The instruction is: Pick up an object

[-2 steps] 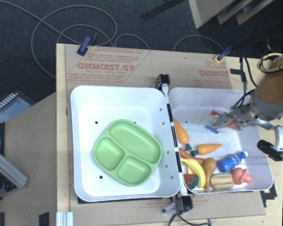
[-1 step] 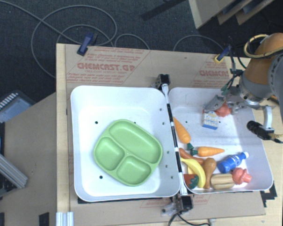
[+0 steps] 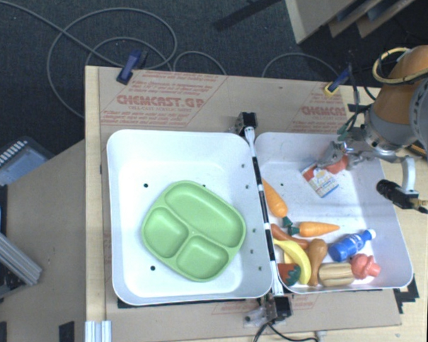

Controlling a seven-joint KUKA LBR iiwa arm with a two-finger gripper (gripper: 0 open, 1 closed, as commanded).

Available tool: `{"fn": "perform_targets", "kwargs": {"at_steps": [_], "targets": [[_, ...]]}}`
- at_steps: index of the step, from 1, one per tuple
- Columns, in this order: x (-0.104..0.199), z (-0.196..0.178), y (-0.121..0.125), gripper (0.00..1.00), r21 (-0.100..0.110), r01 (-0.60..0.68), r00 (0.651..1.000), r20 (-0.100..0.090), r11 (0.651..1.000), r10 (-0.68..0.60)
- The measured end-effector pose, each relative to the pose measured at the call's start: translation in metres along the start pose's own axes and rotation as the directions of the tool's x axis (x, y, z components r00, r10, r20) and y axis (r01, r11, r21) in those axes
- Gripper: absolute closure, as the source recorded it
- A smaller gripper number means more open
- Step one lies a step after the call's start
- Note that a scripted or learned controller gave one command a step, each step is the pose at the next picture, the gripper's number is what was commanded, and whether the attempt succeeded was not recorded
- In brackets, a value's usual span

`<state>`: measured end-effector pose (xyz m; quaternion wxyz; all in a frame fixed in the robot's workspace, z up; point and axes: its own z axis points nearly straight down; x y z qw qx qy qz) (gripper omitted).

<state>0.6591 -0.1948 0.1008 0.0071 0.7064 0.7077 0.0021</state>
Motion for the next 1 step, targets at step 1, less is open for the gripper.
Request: {"fn": "perform_targets", "kwargs": {"at_steps": [1], "targets": [[0.059,-0.0662,-0.0485,1.0,0.013,-0.001,1.0,-0.008,1.0,0.001]]}}
